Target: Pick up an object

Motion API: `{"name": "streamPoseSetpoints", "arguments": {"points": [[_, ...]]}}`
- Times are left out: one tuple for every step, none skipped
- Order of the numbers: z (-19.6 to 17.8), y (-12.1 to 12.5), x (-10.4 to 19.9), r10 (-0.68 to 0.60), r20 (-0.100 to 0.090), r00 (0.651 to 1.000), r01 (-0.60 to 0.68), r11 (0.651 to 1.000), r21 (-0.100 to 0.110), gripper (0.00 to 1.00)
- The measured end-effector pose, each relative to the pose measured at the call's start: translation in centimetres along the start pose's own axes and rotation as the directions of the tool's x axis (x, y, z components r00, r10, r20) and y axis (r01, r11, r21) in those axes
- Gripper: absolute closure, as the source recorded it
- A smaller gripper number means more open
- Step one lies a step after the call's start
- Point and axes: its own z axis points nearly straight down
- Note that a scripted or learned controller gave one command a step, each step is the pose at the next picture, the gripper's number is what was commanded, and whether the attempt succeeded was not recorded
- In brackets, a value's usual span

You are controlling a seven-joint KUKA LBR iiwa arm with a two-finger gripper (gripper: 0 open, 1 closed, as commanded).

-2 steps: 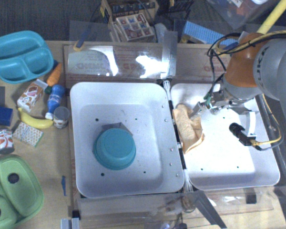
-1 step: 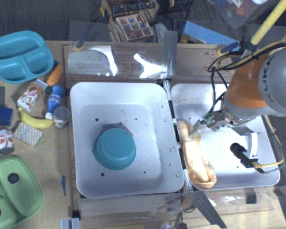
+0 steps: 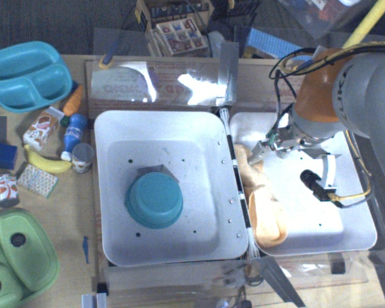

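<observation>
The teal bowl (image 3: 155, 199) sits upside down in the left bin (image 3: 109, 236), free floor all around. In the right bin (image 3: 359, 233), tan objects (image 3: 264, 207) hug the 9 o'clock wall. The hand (image 3: 277, 141) hovers at their 1 o'clock; open or closed, I cannot tell.

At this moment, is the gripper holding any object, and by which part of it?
It cannot be told. The gripper is low in the right bin, at the tan objects by its left wall, and nothing is visibly between its fingers.
</observation>
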Motion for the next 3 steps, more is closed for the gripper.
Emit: {"name": "streamPoseSetpoints", "arguments": {"points": [[-1.1, 0.1, -0.1, 0.001, 0.000, 1.000, -0.001, 1.000, -0.004, 1.00], [-1.1, 0.1, -0.1, 0.002, 0.000, 1.000, -0.002, 1.000, -0.004, 0.00], [-12.2, -2.3, -6.7, -0.014, -0.002, 1.000, 0.014, 1.000, 0.009, 0.00]]}}
